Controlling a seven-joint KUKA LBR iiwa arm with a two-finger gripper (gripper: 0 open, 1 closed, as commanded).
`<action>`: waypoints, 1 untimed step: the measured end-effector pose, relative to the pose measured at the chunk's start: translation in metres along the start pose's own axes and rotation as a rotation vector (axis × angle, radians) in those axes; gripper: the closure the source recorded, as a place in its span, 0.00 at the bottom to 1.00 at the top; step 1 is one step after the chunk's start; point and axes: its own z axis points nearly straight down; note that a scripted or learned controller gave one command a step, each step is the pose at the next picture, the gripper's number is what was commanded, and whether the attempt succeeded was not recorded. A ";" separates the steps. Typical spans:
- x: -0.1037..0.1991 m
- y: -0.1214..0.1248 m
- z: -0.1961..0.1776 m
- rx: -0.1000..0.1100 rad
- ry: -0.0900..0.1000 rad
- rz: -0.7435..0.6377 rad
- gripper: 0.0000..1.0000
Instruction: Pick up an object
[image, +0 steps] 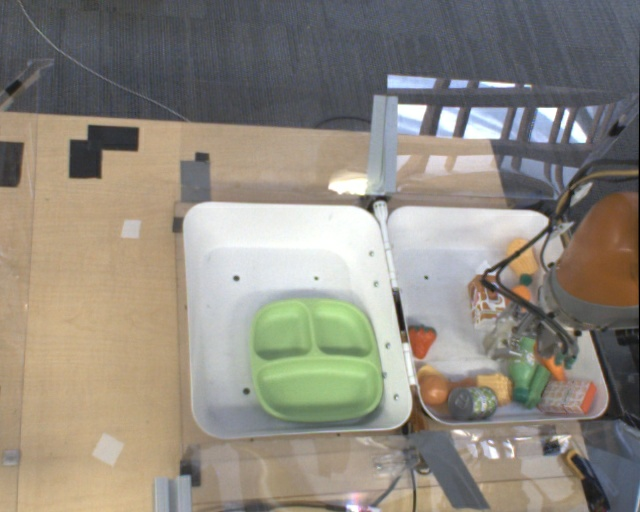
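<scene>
The right bin (440, 240) holds several toy foods. A brown-and-white carton (484, 300) lies mid-bin, with a yellow piece (521, 258) behind it. A red-orange fruit (423, 340) sits by the left wall. Along the front lie an orange ball (432, 385), a dark grey-green lump (472, 402), a yellow block (494, 385), a green bottle (524, 378), an orange stick (541, 384) and a pink-red box (567, 397). My gripper (510, 344) is low in this bin, just right of the carton and just above the green bottle. Cables and the wrist hide its tips.
The left bin (215, 300) carries a green divided plate (315, 358) toward its front. A ridge (392, 300) divides the two bins. The arm's orange band (600, 265) hangs over the right bin's right side. Metal posts (383, 140) stand behind the bins.
</scene>
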 end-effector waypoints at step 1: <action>-0.062 0.044 -0.149 -0.001 -0.005 0.050 1.00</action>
